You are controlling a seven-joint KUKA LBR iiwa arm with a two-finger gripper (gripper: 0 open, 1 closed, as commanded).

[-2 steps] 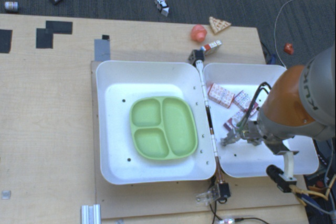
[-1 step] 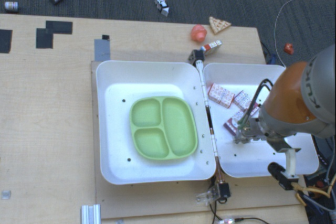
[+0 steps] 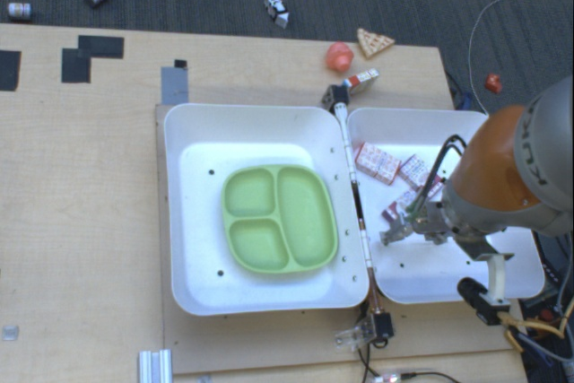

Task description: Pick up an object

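In the right white bin point(image 3: 421, 282) lie a pink-and-white checkered packet point(image 3: 377, 161), a smaller pink packet point(image 3: 413, 168) and a dark maroon item point(image 3: 395, 212). My gripper point(image 3: 400, 227) hangs low over the bin's left middle, just beside and below the maroon item, at the end of the grey arm with its orange band point(image 3: 489, 166). The wrist hides part of the maroon item and the bin floor behind it. I cannot see anything held.
The left white bin point(image 3: 193, 220) holds a green three-compartment plate point(image 3: 278, 218). Beyond the bins on the bench lie a red ball point(image 3: 339, 56), a pizza-slice toy point(image 3: 375, 41) and a small tube point(image 3: 362, 80). Cables and a clamp point(image 3: 372, 329) sit at the front edge.
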